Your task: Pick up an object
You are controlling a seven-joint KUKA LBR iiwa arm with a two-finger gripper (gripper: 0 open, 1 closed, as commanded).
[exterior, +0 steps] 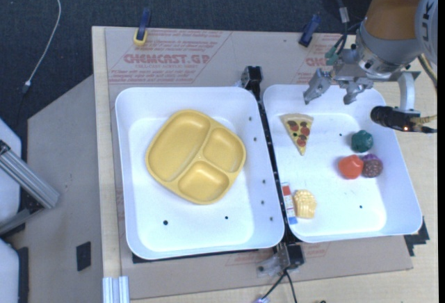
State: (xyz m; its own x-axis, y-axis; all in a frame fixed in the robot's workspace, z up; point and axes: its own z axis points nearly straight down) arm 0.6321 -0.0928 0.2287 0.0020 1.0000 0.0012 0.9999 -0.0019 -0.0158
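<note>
One corn cob (304, 203), one pizza slice (299, 132).

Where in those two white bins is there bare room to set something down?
Left bin: bare floor in front of the yellow divided plate. Right bin: open middle between the pizza slice toy and yellow corn toy. Crowded at the green, orange and purple toys.

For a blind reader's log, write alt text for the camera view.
An open gripper hangs over the right bin's far edge, holding nothing; that bin holds a pizza slice toy. The left bin holds a yellow divided plate.
</note>
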